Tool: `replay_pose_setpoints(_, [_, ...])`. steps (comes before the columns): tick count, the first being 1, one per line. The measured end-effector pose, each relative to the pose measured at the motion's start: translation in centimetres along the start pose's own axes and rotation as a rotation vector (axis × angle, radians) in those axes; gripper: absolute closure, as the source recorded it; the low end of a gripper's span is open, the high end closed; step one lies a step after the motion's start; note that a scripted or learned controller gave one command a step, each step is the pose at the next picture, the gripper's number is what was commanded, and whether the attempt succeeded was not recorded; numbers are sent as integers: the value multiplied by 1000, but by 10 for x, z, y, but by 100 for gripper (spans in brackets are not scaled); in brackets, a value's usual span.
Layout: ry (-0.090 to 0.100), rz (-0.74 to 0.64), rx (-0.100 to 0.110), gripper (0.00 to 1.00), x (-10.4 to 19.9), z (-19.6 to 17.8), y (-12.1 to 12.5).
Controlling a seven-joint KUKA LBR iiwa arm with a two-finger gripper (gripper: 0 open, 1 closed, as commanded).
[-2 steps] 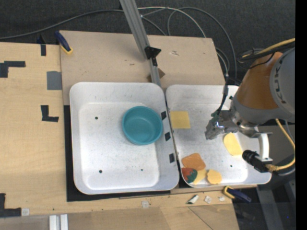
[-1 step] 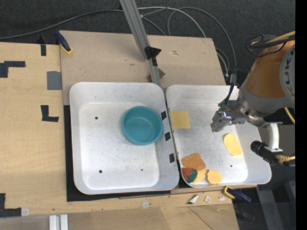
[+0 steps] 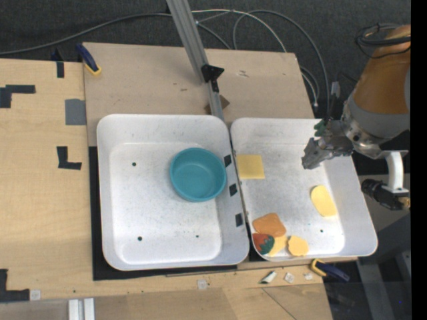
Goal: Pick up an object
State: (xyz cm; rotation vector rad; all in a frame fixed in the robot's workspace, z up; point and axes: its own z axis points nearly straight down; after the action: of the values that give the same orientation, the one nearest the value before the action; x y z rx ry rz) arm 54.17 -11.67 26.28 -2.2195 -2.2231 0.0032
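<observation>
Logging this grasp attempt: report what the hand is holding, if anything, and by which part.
Nothing is visibly held. The hand hangs over the right bin, apart from the yellow oval piece below it and the yellow square to its side.

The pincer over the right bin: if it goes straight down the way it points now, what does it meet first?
Probably the bare white floor of the right bin. The pincer hangs between the yellow square and the yellow oval piece, touching neither, though depth is uncertain.
</observation>
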Motion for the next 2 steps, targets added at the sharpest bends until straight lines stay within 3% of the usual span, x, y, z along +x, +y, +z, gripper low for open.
replay_pose_setpoints(2, [3,-6,1,100,104,13,27])
